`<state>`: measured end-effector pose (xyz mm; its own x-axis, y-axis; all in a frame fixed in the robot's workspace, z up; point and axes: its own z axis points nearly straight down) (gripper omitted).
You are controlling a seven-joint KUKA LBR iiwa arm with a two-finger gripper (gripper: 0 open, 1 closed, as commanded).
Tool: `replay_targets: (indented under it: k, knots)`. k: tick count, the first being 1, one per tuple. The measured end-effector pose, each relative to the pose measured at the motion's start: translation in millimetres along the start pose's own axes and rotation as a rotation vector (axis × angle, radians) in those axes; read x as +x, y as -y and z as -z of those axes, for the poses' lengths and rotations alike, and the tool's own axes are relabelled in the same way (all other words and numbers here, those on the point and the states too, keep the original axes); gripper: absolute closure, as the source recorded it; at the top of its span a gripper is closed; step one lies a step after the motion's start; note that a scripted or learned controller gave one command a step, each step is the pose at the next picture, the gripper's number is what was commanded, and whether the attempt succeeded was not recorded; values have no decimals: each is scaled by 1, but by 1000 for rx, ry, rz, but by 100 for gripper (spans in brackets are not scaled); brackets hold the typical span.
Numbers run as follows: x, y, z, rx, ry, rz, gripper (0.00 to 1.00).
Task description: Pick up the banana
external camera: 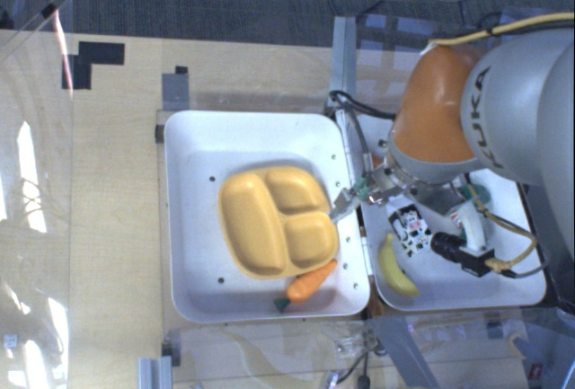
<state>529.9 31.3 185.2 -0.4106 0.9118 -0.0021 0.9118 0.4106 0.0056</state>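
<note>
The banana is yellow and lies in the front left corner of the right bin, along its left wall. The arm's orange band and grey wrist hang over that bin's back half. My gripper pokes out from under the wrist toward the lower left, over the divide between the two bins. It is up and to the left of the banana, clearly apart from it, and close to the right rim of the yellow tray. Nothing shows between its tips.
In the left bin lie a yellow divided tray and, at its front, an orange carrot. A black-and-white part and black cabling hang just right of the banana.
</note>
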Motion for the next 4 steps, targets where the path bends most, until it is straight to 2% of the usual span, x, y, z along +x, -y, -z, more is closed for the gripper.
replay_targets:
  k: [1, 2, 3, 4]
  knots:
    - [-50, 68, 2, -1, 1, 273, 0]
    - [9, 42, 0, -1, 0, 324, 0]
    - [-4, 38, 0, -1, 0, 317, 0]
    - [-37, 62, 0, -1, 1, 351, 0]
